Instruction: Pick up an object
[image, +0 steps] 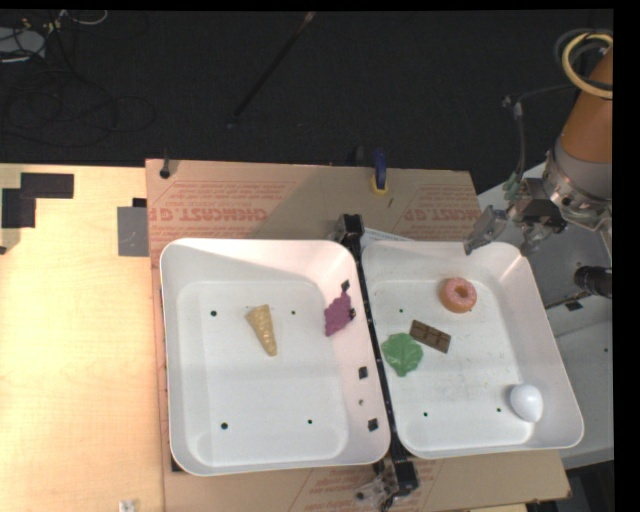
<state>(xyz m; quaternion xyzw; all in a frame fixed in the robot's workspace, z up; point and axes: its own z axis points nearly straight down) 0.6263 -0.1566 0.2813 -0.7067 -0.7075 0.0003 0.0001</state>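
From my station I see the two white bins side by side on a sheet of printed cardboard (250, 205), which lies over a pale wooden bench (70, 340). The arm (585, 125) comes in at the far right, its orange band above the wrist, and the gripper (503, 225) hangs over the far right corner of the right bin (560, 400), above the rim and apart from everything inside; nothing sits between its fingers, and at this distance I cannot tell whether the claw is spread or clenched. The right bin holds four candidates. A doughnut (458, 295) with pink icing and a small hole lies flat in the far part of the bin, the nearest thing to the gripper. Toward me and to the left of it lies a flat brown chocolate bar (431, 337), set at a slant, and just beside its left end is a green, leafy-looking piece (402, 354) with a ragged outline; the two are touching or very close to it. A smooth white egg-shaped object (526, 402) rests alone in the near right corner, hard to separate from the white floor. In the left bin (185, 400) a pale yellow cone-shaped piece (263, 329) with a ribbed surface lies near the middle, pointing toward me, and a purple, irregular lump (339, 315) sits against the right wall, next to the black clamps (350, 232) that join the bins.
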